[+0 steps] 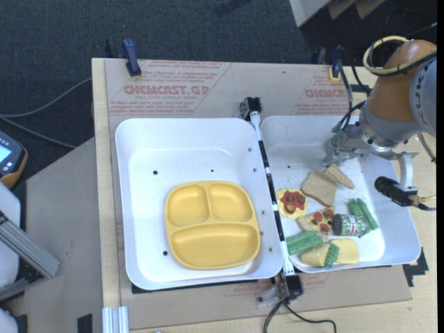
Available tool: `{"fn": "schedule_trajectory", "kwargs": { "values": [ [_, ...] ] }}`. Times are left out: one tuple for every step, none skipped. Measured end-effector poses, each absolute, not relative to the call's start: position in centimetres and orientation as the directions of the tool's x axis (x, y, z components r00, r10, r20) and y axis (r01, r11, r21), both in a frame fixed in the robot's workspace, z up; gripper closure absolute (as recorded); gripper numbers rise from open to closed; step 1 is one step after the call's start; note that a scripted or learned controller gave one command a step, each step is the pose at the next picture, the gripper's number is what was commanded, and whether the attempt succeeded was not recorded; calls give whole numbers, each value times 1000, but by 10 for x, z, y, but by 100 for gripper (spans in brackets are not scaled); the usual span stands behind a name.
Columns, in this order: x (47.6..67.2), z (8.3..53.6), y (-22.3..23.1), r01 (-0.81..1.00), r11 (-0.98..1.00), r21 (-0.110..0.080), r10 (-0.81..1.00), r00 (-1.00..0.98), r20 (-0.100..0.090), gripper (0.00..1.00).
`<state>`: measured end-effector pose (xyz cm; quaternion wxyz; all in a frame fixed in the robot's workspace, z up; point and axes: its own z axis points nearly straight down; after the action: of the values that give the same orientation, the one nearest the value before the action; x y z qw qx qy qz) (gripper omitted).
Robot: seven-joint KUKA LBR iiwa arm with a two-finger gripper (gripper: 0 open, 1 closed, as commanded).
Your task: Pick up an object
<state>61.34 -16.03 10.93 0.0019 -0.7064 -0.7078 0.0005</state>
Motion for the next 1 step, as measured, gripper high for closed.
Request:
{"fn": "schedule_trajectory", "kwargs": {
  "values": [
    [614,109,-162,1000,0,-1,1000,0,1,0]
  ]
}}
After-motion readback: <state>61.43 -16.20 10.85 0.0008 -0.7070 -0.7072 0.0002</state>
